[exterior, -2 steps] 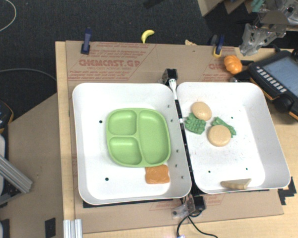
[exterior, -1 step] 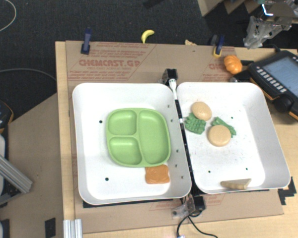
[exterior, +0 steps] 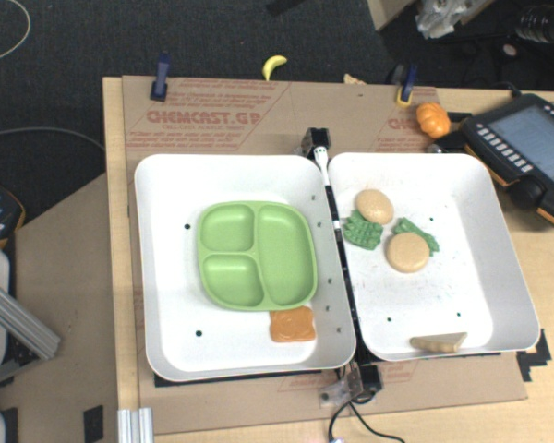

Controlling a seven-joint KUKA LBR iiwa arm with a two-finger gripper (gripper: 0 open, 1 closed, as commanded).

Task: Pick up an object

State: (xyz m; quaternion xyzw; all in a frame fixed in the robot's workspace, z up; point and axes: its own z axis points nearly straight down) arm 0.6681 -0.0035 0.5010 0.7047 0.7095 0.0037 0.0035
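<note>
I can't tell the end effector (exterior: 440, 12) state up top; tan rounds (exterior: 373, 205) touching green pieces (exterior: 362, 233) risk a double grab.

Single overhead camera, slanted down on bins (exterior: 157, 247).

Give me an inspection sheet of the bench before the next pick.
Surface: cardboard sheet under two white bins, left bin and right bin, side by side.
Job's things: green tray and orange piece in left bin; two tan buns, green pieces, tan wedge in right bin.
Clutter: banana, orange ball off the bins.
Pincer: nothing seen.
Cables: white loop top left, black lead at front.
Surroundings: dark floor, pendant at right.
</note>
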